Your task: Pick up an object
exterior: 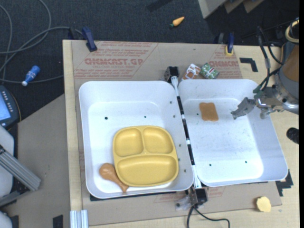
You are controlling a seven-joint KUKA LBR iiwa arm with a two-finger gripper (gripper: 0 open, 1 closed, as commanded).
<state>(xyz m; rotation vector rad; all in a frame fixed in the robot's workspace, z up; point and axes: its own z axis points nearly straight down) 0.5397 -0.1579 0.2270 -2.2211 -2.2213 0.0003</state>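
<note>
Fingers (241, 109): grey, two, reaching into the right bin (266, 170) from the right edge, above its upper right part. How far apart they stood could not be told; the tips blurred into one grey wedge. Nothing showed between them, and they touched nothing that could be seen.

Toast (208, 111): small flat brown slab, rounded corners, likely a toy slice of bread. It lay flat on the right bin's floor, upper left part, near the divider, just left of the fingers and apart from them. Judged light, stiff and thin. Low profile makes it hard to catch from above; best taken across its narrow width, at the side edges, with the fingers pressed down to the floor. Surface probably smooth plastic, so it may slide rather than lift. Not fragile.

Plate (144, 156): yellow, three compartments, in the left bin (95, 103), lower middle. Judged light and rigid; its rim is the only hold.

Drumstick (112, 174): orange-brown toy, in the left bin, touching or tucked under the plate's lower left edge. Judged light, hard, rounded; its thin end offers the better grip.

Wrappers (202, 71): small crumpled items on the bench, just beyond the right bin's far rim.

Yellow lump (263, 204): on the bench, below the right bin's near right corner.
</note>
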